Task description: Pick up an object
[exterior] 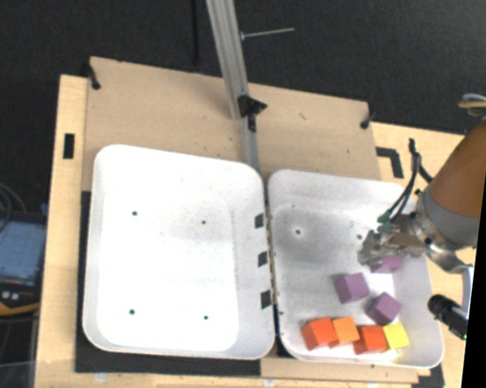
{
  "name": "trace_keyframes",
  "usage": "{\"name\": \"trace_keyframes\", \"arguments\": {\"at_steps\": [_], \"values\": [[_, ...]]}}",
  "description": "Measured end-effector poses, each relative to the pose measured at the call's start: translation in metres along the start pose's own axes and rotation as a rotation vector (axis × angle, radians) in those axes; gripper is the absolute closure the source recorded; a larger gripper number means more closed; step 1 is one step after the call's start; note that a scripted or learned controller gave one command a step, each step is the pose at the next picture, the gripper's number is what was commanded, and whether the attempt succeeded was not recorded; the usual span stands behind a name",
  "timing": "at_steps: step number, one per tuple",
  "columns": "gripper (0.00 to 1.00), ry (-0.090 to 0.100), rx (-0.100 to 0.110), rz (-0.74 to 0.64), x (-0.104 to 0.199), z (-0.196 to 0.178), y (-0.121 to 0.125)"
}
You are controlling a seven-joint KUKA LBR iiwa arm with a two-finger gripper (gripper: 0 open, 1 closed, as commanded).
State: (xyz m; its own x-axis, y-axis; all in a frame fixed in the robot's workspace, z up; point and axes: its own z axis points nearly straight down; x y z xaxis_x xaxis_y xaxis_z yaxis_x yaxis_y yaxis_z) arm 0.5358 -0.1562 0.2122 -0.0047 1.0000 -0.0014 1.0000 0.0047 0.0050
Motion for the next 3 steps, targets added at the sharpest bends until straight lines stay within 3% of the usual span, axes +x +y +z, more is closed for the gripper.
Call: {"name": "trace_keyframes", "arguments": {"at_steps": [1, 3], "values": [[1.0, 0.003, 0.001, -0.004, 0.051, -0.014, 0.012], [1.0, 0.003, 0.005, -0.003, 0.164, -0.001, 0.025]]}}
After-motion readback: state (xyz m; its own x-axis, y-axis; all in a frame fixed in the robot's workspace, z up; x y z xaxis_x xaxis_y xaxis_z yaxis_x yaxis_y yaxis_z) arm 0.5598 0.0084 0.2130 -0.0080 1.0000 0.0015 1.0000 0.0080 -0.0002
